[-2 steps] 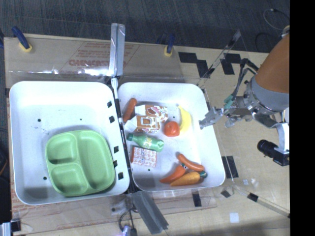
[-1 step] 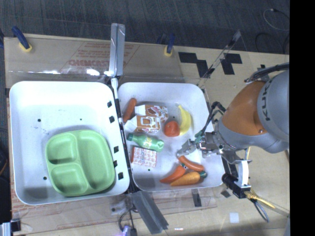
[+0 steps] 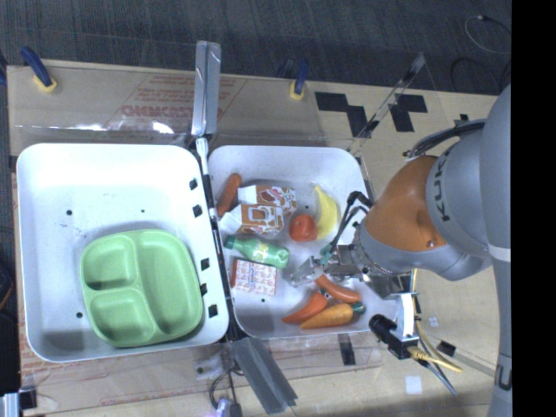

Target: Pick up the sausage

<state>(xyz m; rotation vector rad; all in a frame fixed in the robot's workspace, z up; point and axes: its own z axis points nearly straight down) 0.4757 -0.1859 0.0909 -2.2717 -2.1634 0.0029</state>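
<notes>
Tool [image 3: 323, 268] low in right bin [image 3: 287, 156], just above two carrots [image 3: 323, 313]; grip state impossible to tell. One sausage [image 3: 228, 193] well apart by the bin's left wall; also one tomato [image 3: 302, 227], banana [image 3: 325, 210], green bottle [image 3: 258, 251].

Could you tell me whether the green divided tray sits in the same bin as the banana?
No, the green divided tray lies in the left bin, while the banana is in the right bin.
</notes>
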